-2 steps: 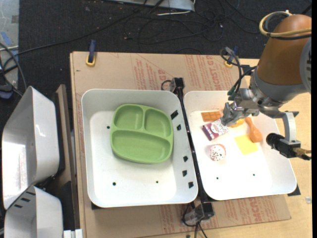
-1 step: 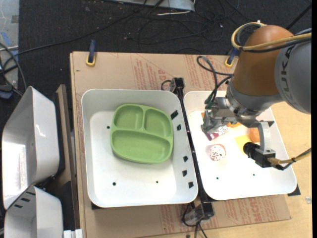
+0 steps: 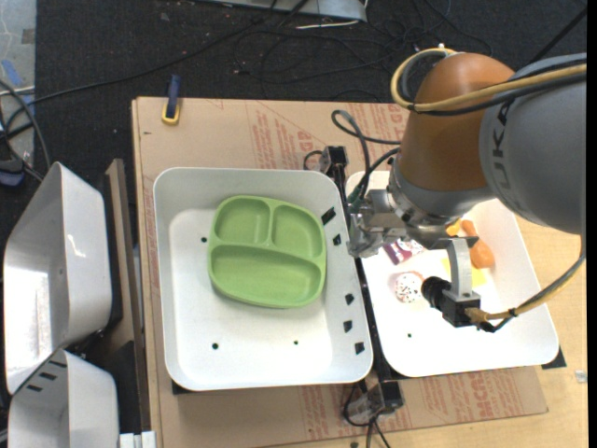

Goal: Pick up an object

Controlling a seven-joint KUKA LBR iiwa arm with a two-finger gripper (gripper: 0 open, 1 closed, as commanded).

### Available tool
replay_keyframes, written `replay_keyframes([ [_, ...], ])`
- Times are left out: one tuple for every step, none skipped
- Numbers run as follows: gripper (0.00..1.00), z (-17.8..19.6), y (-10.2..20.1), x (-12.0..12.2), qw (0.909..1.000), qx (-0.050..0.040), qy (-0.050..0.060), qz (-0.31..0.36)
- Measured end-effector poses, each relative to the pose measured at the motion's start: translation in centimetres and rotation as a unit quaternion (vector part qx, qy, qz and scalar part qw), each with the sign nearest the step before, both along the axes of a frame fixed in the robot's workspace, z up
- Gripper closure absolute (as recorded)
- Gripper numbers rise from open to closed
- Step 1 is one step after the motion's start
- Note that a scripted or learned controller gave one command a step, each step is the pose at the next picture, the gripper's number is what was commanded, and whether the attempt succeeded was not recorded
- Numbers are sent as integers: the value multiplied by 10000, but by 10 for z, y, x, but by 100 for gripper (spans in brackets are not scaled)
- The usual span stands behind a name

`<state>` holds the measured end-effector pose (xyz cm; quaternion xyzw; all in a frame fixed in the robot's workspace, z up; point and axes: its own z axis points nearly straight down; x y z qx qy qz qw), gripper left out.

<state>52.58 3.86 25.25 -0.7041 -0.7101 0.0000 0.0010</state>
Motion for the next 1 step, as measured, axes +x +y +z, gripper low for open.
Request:
replay_keyframes([
  [100,-25,49,-16,10000,-1,14,-2],
])
